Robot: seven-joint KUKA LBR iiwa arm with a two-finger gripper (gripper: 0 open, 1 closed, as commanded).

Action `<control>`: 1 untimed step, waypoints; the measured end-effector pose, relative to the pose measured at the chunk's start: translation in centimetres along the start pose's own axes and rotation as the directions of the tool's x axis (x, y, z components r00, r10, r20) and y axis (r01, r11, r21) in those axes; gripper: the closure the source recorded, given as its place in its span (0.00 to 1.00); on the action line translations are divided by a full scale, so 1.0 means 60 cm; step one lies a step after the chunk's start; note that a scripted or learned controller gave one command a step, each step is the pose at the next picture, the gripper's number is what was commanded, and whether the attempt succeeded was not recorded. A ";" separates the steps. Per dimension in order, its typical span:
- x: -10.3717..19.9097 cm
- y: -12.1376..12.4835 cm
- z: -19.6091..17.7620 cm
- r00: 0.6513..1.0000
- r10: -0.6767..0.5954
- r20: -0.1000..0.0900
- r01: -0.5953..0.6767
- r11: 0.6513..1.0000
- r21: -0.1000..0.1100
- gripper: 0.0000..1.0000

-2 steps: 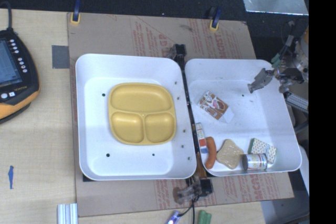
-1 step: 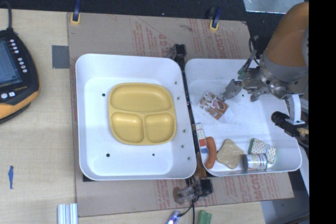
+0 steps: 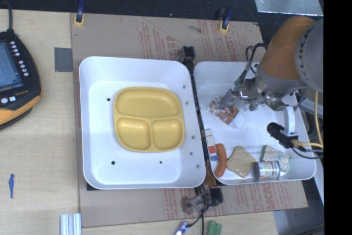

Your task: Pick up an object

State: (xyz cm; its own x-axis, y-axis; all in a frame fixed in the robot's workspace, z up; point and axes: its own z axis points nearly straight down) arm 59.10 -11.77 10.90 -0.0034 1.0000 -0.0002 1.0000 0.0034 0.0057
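My grey arm with the orange band [image 3: 286, 52] comes in from the right and bends down over the right shallow white bin [image 3: 250, 71]. My claw [image 3: 226, 100] is low in the upper left part of that bin. It sits right on a small crinkly packet with brown and white on it [image 3: 226, 113]. The packet is by my fingertips, but I cannot tell if my claw is wide or narrow, or if it has the packet at all.

More things lie along the near side of the right bin. An orange toy sausage [image 3: 220, 159] lies by the left wall. Just beside it is a tan lump that looks like a piece of bread [image 3: 241, 162]. Next to that is a small can lying on its side [image 3: 268, 169], and it touches a little green and white patterned packet [image 3: 276, 155].

The left shallow white bin [image 3: 93, 118] has a yellow plastic plate with three parts [image 3: 148, 118] in its middle.

Both bins rest on a brown cardboard sheet [image 3: 137, 36] on the light wood tabletop [image 3: 33, 173]. A black and orange hand controller with a screen [image 3: 14, 77] lies at the far left of the tabletop, well apart from the bins
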 end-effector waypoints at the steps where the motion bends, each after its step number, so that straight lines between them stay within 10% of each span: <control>1: 0.018 -0.003 0.008 1.000 0.001 0.010 -0.001 1.000 -0.016 0.00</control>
State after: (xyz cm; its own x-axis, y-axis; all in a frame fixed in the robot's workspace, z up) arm 58.94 -10.70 10.42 -0.0025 0.9999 -0.0106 0.9998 0.0027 0.0216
